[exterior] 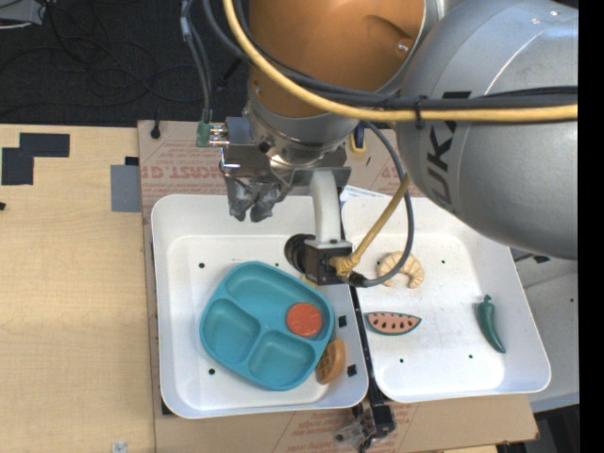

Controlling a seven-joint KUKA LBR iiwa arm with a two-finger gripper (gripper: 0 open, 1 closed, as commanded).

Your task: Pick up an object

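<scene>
The gripper (253, 202) hangs over the back wall of the left bin (179, 281), its dark fingers (243, 199) pointing down and close together. Nothing shows between them; whether they are fully closed cannot be told from this angle. Above it the wrist widens into the orange band (321, 26), and the grey arm (500, 102) sweeps in from the right, large and near the camera. A yellow cable (392, 210) loops from the wrist down toward the seam between the bins, beside a pale bar and a dark fitting there.

In the left bin, well below the gripper, lies a blue tray (247, 333) with an orange disc (304, 320) in one compartment. A brown cookie (330, 360) touches the tray's lower right edge.

The right bin (528, 347) holds a croissant (404, 269), a melon slice (392, 323) and a green pepper (491, 324).
</scene>
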